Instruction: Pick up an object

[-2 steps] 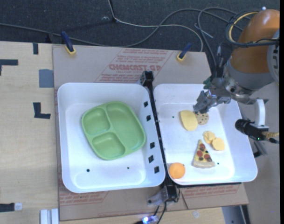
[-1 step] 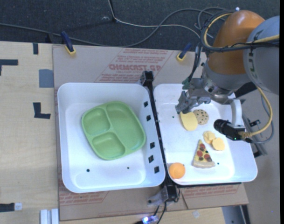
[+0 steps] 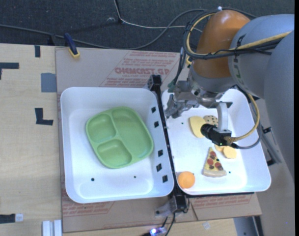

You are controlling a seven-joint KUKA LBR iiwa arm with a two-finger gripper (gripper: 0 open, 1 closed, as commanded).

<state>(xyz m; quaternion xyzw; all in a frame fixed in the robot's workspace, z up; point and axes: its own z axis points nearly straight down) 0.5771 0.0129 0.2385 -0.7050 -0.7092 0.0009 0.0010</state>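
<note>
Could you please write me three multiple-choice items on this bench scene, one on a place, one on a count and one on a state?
1. Where does the green tray lie?
A. In the left bin
B. In the right bin
C. On the cardboard outside both bins

2. How many compartments does the green tray show?
A. One
B. Three
C. Six

3. How does the pizza slice lie?
A. Standing on edge against the bin wall
B. Stacked on the orange ball
C. Flat on the floor of the right bin

Answers:
1. A, since the tray rests on the floor of the left bin, well apart from the right bin.
2. B, since raised ridges split the tray into three sections.
3. C, since its topped face points up and it sits beside, not on, the orange ball.
</note>
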